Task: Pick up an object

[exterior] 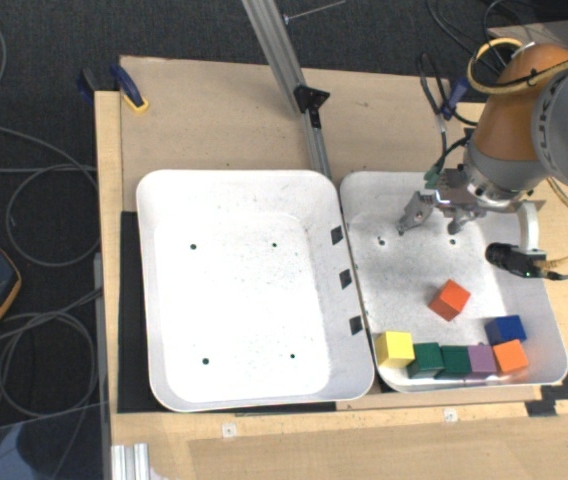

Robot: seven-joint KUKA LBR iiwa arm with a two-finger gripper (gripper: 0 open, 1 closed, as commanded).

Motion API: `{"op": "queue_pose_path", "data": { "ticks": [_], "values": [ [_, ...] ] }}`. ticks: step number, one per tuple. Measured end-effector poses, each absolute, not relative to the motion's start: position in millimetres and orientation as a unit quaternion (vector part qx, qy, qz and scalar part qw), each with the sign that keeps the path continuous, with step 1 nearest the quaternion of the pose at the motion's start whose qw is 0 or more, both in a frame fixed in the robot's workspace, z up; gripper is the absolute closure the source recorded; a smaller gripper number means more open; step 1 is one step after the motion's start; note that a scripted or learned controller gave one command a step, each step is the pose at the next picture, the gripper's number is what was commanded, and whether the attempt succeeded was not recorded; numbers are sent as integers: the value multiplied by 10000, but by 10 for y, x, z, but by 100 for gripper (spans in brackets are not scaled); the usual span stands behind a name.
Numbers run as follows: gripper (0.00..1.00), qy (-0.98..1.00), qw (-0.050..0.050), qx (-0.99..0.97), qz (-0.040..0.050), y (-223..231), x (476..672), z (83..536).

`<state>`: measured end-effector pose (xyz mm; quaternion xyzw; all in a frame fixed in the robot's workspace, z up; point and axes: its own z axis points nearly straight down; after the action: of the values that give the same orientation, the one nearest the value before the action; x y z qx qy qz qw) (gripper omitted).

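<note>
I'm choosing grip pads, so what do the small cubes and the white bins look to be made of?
The cubes, such as the orange-red cube and yellow cube, look like painted wood or hard plastic: flat matte colour, crisp edges, no glare. The right bin and left bin look like smooth moulded plastic with rounded corners, speckled with dark scuffs. The gripper hangs above the right bin.

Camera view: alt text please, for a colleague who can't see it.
The gripper hovers open over the right bin, holding nothing. An orange-red cube lies mid-bin; yellow, green, purple, orange and blue blocks line its near edge.
</note>
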<state>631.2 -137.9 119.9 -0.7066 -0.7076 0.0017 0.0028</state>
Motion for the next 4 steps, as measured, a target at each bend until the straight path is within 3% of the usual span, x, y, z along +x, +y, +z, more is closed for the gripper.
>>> {"op": "queue_pose_path", "data": {
  "ticks": [1,2,4],
  "values": [
    [0,-7072,16,-7070,11,-1376,6310,983],
    [100,-7072,-3,-7070,-11,-1374,6327,1115],
    [100,-7078,-32,-7064,-22,-1390,6414,2222]
  ]
}}
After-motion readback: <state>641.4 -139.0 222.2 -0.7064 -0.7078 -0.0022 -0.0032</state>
